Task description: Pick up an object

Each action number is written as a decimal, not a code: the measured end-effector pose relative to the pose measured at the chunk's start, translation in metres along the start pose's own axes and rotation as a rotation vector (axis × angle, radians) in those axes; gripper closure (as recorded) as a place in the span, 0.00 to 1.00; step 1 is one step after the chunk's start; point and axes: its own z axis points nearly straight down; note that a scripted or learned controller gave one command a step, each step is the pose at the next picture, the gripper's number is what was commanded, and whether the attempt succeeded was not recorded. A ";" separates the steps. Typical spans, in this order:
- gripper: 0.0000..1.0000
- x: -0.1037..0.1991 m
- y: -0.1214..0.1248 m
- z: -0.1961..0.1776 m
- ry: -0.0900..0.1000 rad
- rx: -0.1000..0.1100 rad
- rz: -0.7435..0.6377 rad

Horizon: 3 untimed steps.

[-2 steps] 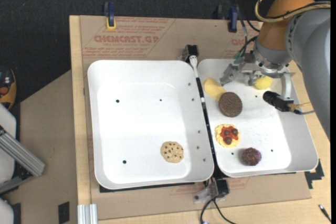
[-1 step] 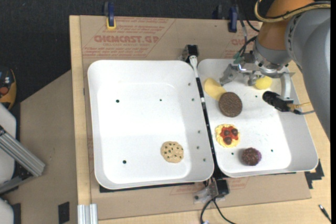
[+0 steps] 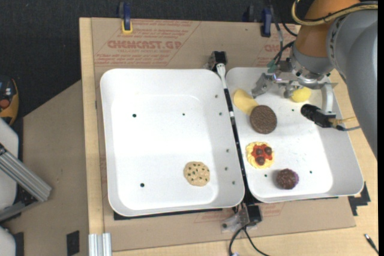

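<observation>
Your claw hangs low over the far end of the right bin, and you cannot tell from this view how it is set; nothing can be seen gripped in it, so treat the pick as not yet made. Just beside it, partly tucked under the wrist, is a small yellow rounded piece, the closest candidate, though whether the claw touches it is unclear. A little further out on the side toward the left bin lies a pale yellow lemon-like piece, and touching that, nearer the camera, a dark brown chocolate cookie. Further out again toward the near rim you have a yellow pastry with red topping and then a dark reddish-brown round piece. Well apart from the claw, across the divide, the left bin holds a single chocolate-chip cookie near its front. By count: two bins on the counter, five items in the right one, one in the left, six in all. Every one rests on a bin floor, so in my judgement the descent, the grip and the lift are all left to do.
</observation>
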 end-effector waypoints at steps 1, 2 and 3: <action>0.00 0.004 0.000 0.000 0.001 0.001 0.000; 0.00 0.028 0.000 0.000 0.002 0.003 -0.002; 0.00 0.025 -0.052 0.000 0.003 0.007 0.002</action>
